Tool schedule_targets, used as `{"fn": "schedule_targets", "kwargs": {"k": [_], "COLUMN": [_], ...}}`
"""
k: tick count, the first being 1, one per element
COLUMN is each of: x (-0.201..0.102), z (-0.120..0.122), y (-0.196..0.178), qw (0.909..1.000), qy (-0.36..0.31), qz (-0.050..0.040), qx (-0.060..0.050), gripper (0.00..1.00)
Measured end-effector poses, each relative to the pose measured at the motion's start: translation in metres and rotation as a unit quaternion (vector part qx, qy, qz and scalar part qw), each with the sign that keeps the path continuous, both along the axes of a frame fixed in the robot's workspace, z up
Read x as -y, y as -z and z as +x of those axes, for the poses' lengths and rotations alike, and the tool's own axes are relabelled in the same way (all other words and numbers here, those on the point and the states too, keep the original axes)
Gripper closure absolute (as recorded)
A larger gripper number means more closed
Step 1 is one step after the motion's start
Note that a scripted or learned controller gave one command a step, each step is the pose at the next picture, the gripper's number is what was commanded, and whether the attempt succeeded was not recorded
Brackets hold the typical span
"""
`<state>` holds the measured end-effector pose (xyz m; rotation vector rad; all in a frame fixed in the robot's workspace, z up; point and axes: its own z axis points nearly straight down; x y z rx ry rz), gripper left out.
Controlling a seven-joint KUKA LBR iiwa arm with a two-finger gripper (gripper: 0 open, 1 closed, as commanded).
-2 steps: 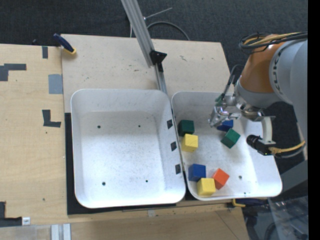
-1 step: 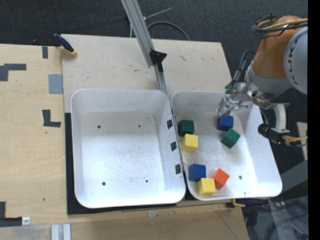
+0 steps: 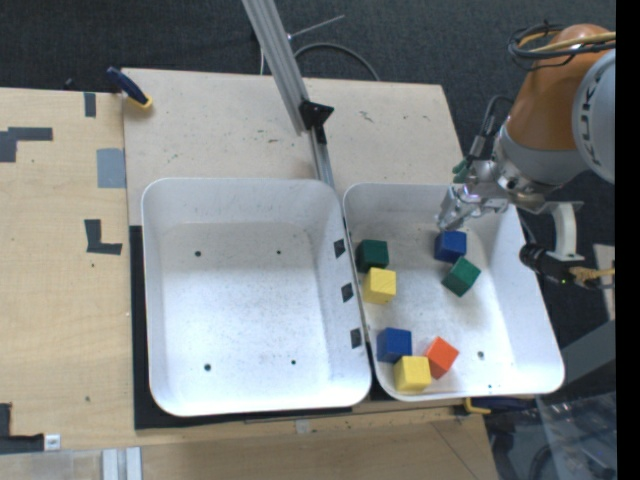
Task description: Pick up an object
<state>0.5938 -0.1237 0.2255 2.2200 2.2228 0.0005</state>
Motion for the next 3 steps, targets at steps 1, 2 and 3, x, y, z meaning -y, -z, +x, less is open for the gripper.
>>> {"fn": "schedule_targets", "kwargs": {"k": [1, 2, 3], "x": [-0.061, -0.122, -0.179], "z": [-0.005, -0.008, -0.007], "y": [-0.007, -0.015, -0.021], "qw": [1.0000, 1.0000, 1.0000], "qy": [-0.003, -0.004, -0.003], "qz": [0.0009, 0.0010, 0.0010], "qx": [-0.001, 0.000, -0.001], "gripper": [1.00, 1.00, 1.00]}}
